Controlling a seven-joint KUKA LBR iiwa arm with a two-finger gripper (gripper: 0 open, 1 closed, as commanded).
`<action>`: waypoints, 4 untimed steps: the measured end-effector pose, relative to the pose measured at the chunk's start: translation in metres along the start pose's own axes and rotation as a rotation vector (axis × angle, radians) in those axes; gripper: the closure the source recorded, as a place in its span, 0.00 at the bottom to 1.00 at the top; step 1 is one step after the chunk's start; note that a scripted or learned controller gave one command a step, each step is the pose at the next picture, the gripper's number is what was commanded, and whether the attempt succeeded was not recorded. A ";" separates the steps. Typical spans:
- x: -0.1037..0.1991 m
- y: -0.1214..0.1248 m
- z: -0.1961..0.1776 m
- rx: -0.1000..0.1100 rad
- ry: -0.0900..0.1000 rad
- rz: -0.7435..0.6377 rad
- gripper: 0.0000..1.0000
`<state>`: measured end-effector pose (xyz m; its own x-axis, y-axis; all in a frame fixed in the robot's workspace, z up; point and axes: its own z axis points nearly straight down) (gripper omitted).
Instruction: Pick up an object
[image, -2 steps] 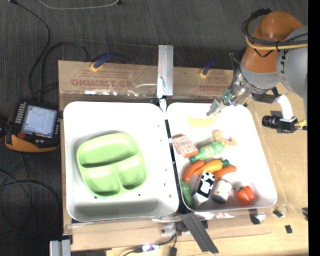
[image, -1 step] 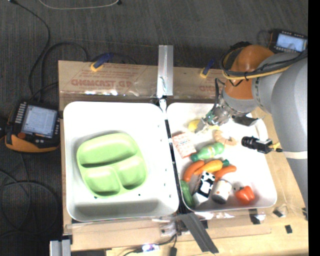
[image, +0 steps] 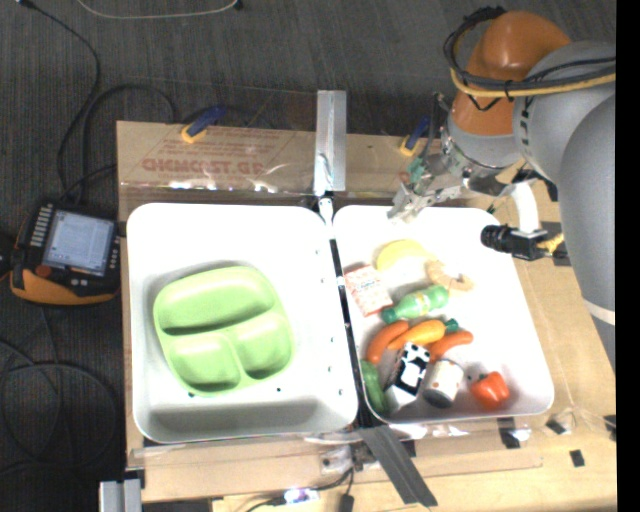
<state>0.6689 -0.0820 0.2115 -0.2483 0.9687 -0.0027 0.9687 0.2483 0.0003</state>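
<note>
Fingers (image: 412, 203) spread a bit, nothing pinched between them. Gripper (image: 420, 196) hanging over the far edge of the right bin (image: 505, 300), near its far left corner, orange-banded arm (image: 520, 70) coming in from the right.

Plenty to grab, all piled in the right bin, well apart from the gripper:
- yellow piece (image: 400, 254) closest to the far edge, beige ring thing (image: 450, 277) just beside it
- red-and-white packet (image: 367, 291) against the left wall
- green bottle (image: 421, 300) lying around the middle
- two orange carrots (image: 432, 333) below that, touching each other
- black-and-white cow toy (image: 408, 368) and a grey cup (image: 443, 381) side by side by the near edge, red pepper (image: 488, 388) toward the near right corner
- something dark green (image: 372, 384) jammed into the near left corner, can't tell what

Over in the left bin (image: 140, 300): just a light green divided tray (image: 222, 325), sitting flat, slightly skewed.
</note>
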 end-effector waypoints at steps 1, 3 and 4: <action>0.022 -0.014 -0.014 0.002 0.001 0.195 1.00; 0.022 -0.013 -0.032 0.006 -0.003 0.192 1.00; 0.022 -0.013 -0.040 0.008 -0.005 0.191 1.00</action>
<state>0.6507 -0.0640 0.2517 -0.0595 0.9982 -0.0079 0.9982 0.0594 -0.0063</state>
